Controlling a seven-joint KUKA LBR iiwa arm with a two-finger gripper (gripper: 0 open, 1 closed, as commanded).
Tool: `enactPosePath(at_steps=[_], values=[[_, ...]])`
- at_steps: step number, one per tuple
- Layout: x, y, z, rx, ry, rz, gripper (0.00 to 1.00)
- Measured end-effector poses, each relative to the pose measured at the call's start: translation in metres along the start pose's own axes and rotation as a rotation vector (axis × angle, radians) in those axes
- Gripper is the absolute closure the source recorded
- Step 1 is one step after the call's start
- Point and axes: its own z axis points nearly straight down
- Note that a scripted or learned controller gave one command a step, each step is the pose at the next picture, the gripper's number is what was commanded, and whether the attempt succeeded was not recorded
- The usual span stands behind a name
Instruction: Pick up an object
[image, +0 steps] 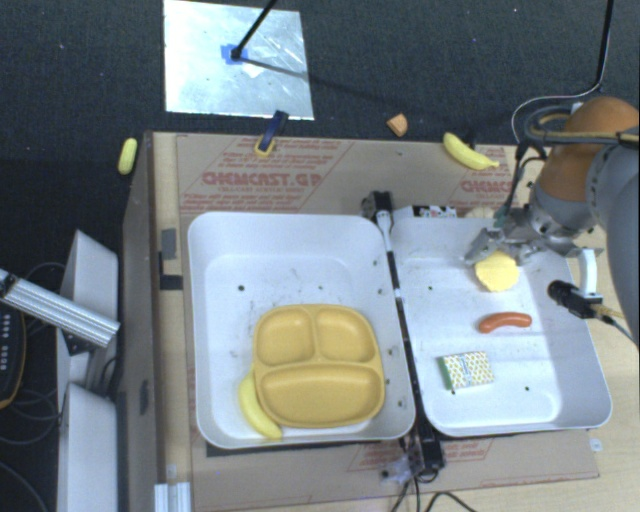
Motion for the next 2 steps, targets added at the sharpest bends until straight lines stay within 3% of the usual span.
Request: enactPosePath(at_steps=[1,2], values=[[0.000,0.002,-0.012,-0.005,-0.003,-0.003,1.00],[0.076,-0.039,-0.087,-0.003,0.002,-0.001,1.00]])
